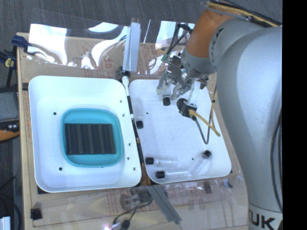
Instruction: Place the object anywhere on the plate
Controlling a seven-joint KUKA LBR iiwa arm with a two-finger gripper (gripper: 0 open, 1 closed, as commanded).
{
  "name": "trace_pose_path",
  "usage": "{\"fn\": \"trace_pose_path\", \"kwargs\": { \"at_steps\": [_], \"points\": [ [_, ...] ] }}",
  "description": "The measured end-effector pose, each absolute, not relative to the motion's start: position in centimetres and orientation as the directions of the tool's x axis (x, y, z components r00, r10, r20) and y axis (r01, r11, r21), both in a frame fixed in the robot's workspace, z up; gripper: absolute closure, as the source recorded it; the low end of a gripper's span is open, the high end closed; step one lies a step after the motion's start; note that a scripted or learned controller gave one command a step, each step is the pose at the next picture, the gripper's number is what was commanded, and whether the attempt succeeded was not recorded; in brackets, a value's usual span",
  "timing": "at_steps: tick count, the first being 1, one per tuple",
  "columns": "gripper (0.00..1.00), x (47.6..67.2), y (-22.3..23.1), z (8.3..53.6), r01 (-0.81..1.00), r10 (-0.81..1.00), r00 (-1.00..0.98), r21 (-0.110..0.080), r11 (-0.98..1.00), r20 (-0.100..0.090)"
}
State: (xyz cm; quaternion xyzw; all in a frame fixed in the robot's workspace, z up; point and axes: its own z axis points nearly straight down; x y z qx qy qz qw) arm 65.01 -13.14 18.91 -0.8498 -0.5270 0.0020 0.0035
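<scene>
- Gripper [169, 94] hangs over the far part of the right bin [158, 128], near that bin's far edge; its fingers are a dark, cluttered tangle under the wrist, and whether they are apart or closed on anything cannot be told.
- Arm [249, 80] fills the bench's right side, covering the right bin's right rim and far right corner; its orange band [204, 25] sits above the wrist.
- Objects in the right bin are clear plastic with black caps and hard to outline against the white floor: about 3 tube-like pieces [168, 163] lie along the near edge, and 1 more small black-capped bit [139, 124] rests by the left wall.
- Cable [206, 121], yellowish with a black loop, trails from the wrist over the right bin's floor.
- 2 white bins sit side by side, their inner rims touching.
- 1 plate [76, 119], teal-rimmed with a dark ribbed centre, lies in the middle of the left bin [43, 171], apart from all 4 walls.
- Bare floor rings the plate on every side, and the middle of the right bin is open.
</scene>
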Motion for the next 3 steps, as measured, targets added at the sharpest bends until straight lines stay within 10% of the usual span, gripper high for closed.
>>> {"fn": "trace_pose_path", "kwargs": {
  "at_steps": [2,3],
  "points": [
    [1.0,57.4,0.9,19.1,0.993,0.993,0.116,-0.005,-0.116,-0.001],
    [0.0,57.4,0.9,19.1,0.993,0.993,0.117,-0.005,-0.117,-0.001]
  ]
}}
